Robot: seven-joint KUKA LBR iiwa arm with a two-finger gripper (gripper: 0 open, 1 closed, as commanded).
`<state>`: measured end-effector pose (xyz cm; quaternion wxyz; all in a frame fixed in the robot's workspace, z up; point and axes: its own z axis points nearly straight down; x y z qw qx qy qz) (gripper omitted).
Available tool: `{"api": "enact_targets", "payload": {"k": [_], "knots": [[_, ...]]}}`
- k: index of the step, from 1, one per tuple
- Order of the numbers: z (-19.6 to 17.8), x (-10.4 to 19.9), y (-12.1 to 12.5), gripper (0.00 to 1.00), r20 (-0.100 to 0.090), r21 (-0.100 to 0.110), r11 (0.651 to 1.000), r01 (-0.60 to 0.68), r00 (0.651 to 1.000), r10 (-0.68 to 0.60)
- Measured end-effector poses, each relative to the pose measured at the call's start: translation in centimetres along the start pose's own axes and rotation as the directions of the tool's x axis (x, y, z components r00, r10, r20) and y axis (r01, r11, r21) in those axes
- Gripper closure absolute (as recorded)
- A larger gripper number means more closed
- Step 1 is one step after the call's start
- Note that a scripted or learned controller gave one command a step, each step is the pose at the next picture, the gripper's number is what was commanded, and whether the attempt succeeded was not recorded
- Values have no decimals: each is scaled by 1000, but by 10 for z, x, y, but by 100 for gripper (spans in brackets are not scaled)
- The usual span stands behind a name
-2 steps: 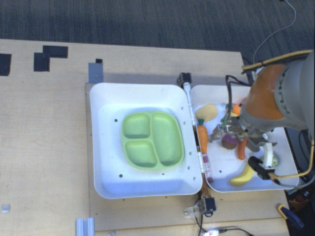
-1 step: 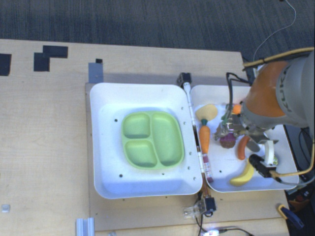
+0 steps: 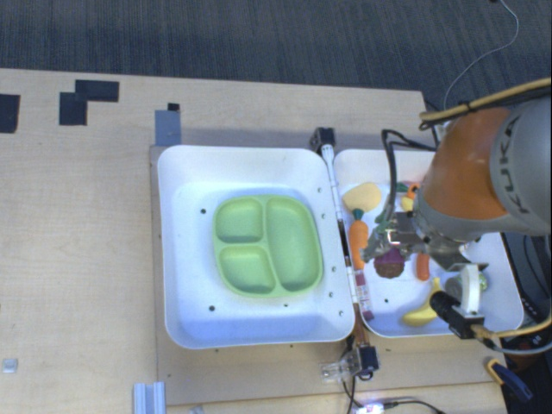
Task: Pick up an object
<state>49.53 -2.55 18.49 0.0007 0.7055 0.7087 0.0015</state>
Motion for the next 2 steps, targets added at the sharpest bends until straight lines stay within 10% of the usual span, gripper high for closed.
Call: {"api": "enact_targets", "payload": {"k": [1, 2], "knots": [[-18, 81, 50, 100, -1, 1, 1000, 1, 1000, -1], [-28, 80, 51, 100, -1, -1, 1000, 6, 1000, -6]]}}
